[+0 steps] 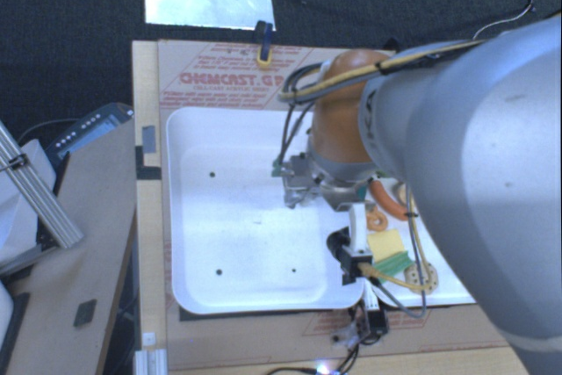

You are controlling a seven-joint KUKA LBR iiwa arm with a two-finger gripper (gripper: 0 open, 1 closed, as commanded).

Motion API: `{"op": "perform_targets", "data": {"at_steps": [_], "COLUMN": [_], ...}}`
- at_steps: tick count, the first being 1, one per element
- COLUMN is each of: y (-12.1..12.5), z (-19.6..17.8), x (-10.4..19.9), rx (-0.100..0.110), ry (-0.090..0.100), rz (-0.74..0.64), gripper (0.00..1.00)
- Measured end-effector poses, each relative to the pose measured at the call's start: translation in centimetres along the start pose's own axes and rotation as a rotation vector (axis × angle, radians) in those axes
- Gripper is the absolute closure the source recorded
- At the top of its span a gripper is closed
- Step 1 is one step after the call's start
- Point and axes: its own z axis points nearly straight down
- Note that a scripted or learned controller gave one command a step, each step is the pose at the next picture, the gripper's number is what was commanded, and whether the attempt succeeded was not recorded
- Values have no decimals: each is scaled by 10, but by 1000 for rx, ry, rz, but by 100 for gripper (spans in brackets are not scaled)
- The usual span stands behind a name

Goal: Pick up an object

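Two shallow white bins sit side by side on the bench [151, 215], whose brown top sheet carries red print along its 12 o'clock side. The left bin [228, 224] shows a bare white floor with a few small dark dots.

At the 3 o'clock side of that bin hangs the pincer [295, 189], a grey metal assembly low over the white floor near the wall shared with the neighbouring bin. The view does not show whether it is spread or pressed together, and nothing can be seen held in it.

The right bin [443, 292] lies mostly under the arm [474, 154]. The things to pick are in the narrow strip of it that shows, at about 4 o'clock from the pincer. An orange piece [392, 199] is the farthest toward 12 o'clock. A yellow block [386, 241] lies just below it, toward 6 o'clock. A green piece [392, 263] touches the yellow block's 6 o'clock edge. A pale disc with small holes [420, 278] lies at the green piece's 4 o'clock, partly under it.

The arm's orange band [344, 114] stands at 12 o'clock from the pincer, and the grey body crosses the right bin toward 3 o'clock.
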Motion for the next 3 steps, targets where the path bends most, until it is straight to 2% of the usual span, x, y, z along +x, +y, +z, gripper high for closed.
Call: {"op": "perform_targets", "data": {"at_steps": [1,2,3], "y": [-29,-65,-58], "z": [-239,-106,-125], "x": [-88,-113,-53], "rx": [-20,12,-2], "ry": [0,-2,0], "rz": [8,8,-2], "gripper": [100,100,100]}}
